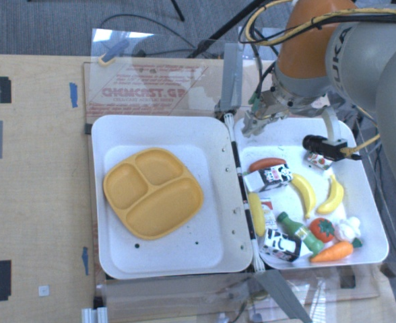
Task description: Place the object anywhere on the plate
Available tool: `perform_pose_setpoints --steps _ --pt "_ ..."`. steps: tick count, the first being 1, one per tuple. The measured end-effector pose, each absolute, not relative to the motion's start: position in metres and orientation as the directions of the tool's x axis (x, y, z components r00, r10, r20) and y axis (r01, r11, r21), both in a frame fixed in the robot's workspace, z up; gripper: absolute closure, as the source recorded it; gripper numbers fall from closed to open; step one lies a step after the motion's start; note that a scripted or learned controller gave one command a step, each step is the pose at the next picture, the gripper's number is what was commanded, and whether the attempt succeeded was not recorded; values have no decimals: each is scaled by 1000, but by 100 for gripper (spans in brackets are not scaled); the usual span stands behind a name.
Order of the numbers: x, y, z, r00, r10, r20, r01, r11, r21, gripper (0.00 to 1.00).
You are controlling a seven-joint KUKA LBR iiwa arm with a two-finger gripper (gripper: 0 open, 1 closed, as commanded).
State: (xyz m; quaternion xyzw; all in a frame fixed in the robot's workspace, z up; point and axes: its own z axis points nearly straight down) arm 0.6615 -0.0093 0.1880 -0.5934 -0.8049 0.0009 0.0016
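A yellow plate [153,192] with three compartments lies in the left bin [110,133], and nothing rests on it. My gripper [253,125] hangs over the far left corner of the right bin [376,237], just right of the wall between the bins. No object shows at its tip. Closest to it, lower in the right bin, are a red sausage [268,162] and a black-and-white carton [269,175].
The right bin also holds two bananas [304,194] [333,194], a yellow stick-shaped piece [256,214], a green bottle [295,229], a tomato [322,229], a carrot [331,252] and a second carton [281,244]. The arm's grey bulk covers the upper right.
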Motion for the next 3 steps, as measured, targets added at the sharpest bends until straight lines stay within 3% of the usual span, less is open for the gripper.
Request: perform_pose_setpoints --steps 1,2,3 --pt "666 99 204 -348 937 0 937 348 2 100" --pt "664 178 199 -528 849 -1 849 528 3 100" --pt "593 150 127 -519 855 1 855 519 0 100"
